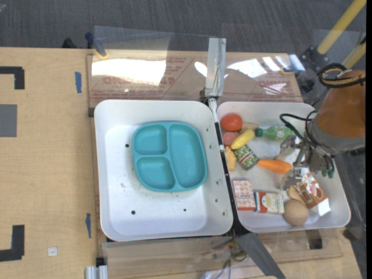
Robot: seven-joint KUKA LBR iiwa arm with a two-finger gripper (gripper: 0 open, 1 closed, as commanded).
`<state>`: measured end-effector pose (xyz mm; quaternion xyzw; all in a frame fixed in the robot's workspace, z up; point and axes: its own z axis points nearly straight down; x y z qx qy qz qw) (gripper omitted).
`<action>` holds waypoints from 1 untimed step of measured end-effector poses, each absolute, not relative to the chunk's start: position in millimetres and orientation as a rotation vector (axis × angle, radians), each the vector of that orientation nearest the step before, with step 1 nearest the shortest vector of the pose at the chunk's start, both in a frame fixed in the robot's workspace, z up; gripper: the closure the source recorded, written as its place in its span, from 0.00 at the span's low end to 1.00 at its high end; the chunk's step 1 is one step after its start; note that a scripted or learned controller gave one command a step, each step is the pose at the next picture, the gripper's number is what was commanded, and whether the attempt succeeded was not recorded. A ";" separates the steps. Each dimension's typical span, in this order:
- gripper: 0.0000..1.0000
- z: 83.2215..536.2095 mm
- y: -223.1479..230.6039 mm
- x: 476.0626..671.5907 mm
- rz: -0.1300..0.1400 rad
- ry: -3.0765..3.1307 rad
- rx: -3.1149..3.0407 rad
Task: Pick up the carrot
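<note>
The orange carrot lies on its side in the middle of the right bin, its thick end pointing right. My gripper hangs low over the bin just to the right of the carrot, close to its right end. The grey arm with its orange band reaches in from the right above it. I cannot see whether the gripper touches the carrot.
Around the carrot lie a red tomato, a yellow banana, a green bottle, a small can, food cartons and a brown potato. A teal divided plate sits in the left bin.
</note>
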<state>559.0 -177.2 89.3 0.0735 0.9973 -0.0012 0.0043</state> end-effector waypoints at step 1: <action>0.00 89.8 -107.9 577.8 0.001 3.129 0.018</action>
